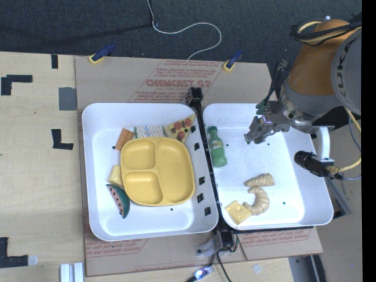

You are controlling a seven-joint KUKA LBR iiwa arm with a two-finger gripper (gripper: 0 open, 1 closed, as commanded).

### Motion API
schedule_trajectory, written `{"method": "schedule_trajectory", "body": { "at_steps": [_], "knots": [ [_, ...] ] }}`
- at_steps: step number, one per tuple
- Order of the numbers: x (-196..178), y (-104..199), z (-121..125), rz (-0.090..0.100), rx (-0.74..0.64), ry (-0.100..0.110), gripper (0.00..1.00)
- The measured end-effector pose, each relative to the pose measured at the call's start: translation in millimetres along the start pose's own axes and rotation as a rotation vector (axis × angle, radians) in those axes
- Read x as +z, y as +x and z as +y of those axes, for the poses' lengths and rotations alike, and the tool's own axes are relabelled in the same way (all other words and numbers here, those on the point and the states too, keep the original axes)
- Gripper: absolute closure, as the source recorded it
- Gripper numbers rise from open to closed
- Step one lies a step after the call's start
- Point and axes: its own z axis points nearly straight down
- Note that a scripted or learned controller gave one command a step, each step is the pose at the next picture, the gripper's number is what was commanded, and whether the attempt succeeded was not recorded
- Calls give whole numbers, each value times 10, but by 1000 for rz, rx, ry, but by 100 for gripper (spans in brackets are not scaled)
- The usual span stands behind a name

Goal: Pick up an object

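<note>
1. The gripper [258, 135] hangs over the upper middle of the right bin [305, 216], above bare white floor; whether its fingers are spread or closed I cannot tell, and nothing shows between them.
2. Nearest candidate: the green bottle [217, 147], lying along that bin's left wall, left of the gripper.
3. It looks like a small, light, rigid plastic toy, probably smooth and apt to roll; pinch across its wider body, not the neck.
4. The curved tan shrimp [259, 194] and yellow cheese wedge [237, 212] sit lower in the bin, touching, so harder to take cleanly.
</note>
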Motion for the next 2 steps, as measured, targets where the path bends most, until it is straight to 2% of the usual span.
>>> {"method": "schedule_trajectory", "body": {
  "at_steps": [1, 2],
  "knots": [
    [190, 387, -213, -2, 2, 2, 100],
    [207, 409, -260, -2, 4, 1, 100]
  ]
}}
